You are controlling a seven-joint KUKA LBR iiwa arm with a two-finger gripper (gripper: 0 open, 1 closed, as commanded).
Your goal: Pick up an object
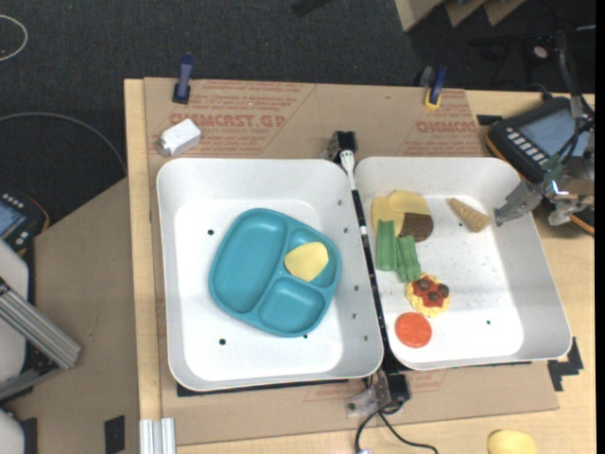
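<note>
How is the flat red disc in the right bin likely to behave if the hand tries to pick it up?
The red disc lies flat and low on the right bin, so fingers would probably struggle to get under it. It looks like smooth, light toy food, so it may slide when pushed. Lying flat, it seems unlikely to roll.

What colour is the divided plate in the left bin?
Teal blue; the divided plate shows clearly in the overhead camera view, with a pale yellow piece in one compartment.

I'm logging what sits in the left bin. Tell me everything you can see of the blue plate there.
The blue plate is a teal, smooth, plastic-looking divided tray with rounded corners and three compartments set apart by raised ridges. It lies flat, turned at a slant, near the middle of the left bin, resting on the bin's floor. A pale yellow rounded piece lies in its upper right compartment; the other two show bare teal.
</note>
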